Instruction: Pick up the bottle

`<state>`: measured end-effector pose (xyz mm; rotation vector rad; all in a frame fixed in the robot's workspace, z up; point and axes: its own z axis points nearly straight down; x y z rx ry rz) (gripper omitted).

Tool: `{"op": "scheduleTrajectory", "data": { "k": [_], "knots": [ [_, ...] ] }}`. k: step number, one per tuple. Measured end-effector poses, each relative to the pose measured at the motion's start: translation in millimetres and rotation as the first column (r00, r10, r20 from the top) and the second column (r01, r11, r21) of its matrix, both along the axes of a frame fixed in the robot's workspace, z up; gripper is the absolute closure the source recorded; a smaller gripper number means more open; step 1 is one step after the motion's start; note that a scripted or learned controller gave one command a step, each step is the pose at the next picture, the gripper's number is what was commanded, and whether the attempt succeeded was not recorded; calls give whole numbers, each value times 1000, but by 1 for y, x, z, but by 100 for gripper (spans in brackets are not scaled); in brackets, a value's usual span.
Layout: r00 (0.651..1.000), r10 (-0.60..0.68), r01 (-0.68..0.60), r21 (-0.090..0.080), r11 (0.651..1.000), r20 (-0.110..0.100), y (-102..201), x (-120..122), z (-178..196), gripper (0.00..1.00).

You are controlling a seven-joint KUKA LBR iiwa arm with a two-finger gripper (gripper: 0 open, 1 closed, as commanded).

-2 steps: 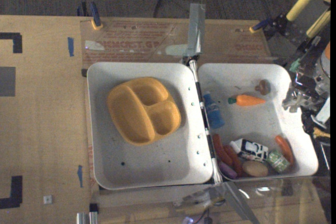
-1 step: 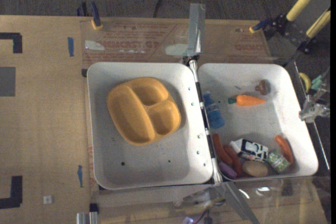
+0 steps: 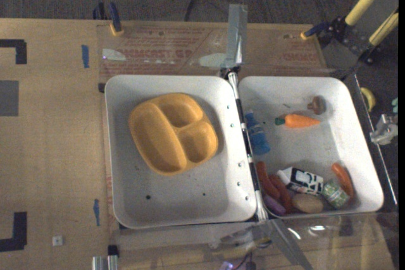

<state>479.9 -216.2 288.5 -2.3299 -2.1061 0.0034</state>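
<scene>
The bottle (image 3: 256,133) is small and blue. It lies on its side in the right bin (image 3: 354,155), tight against that bin's left wall, with its long axis running from the back toward the front. Nothing rests on top of it.
The right bin also holds a carrot (image 3: 297,121), a brown mushroom (image 3: 316,104), a milk carton (image 3: 302,180), red sausages (image 3: 269,186), a potato (image 3: 307,203), a green can (image 3: 335,194) and an orange piece (image 3: 342,178). A yellow divided plate (image 3: 173,133) lies in the left bin (image 3: 126,193).
</scene>
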Motion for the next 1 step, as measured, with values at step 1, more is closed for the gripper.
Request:
{"op": "scheduleTrajectory", "data": {
  "k": [1],
  "knots": [
    [1000,-1,1,0,1000,-2,-1,0,8,100]
  ]
}}
